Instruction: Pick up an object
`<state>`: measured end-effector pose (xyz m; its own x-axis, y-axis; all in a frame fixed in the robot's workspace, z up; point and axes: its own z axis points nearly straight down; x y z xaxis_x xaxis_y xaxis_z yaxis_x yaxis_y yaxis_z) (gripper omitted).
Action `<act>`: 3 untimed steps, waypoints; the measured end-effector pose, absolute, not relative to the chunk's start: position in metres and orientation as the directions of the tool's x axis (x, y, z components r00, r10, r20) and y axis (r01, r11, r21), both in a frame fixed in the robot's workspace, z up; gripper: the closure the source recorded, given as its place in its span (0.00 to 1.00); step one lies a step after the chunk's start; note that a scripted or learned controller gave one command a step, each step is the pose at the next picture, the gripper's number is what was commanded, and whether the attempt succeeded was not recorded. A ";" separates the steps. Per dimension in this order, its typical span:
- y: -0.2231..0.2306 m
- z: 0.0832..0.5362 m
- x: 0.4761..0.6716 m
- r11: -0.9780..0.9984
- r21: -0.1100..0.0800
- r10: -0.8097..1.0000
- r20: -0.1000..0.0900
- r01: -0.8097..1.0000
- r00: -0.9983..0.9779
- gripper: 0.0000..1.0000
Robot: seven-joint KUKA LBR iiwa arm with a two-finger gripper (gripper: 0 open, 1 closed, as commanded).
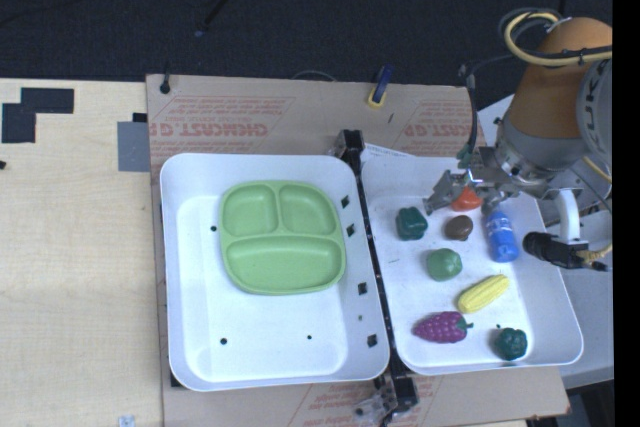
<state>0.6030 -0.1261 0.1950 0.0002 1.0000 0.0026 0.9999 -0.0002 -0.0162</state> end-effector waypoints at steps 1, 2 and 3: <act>-0.126 0.203 0.606 0.001 -0.004 1.000 0.001 1.000 -0.001 0.00; -0.119 0.141 0.610 0.005 -0.007 1.000 0.001 1.000 -0.005 0.00; -0.116 0.088 0.610 0.003 -0.005 1.000 0.001 1.000 -0.003 0.00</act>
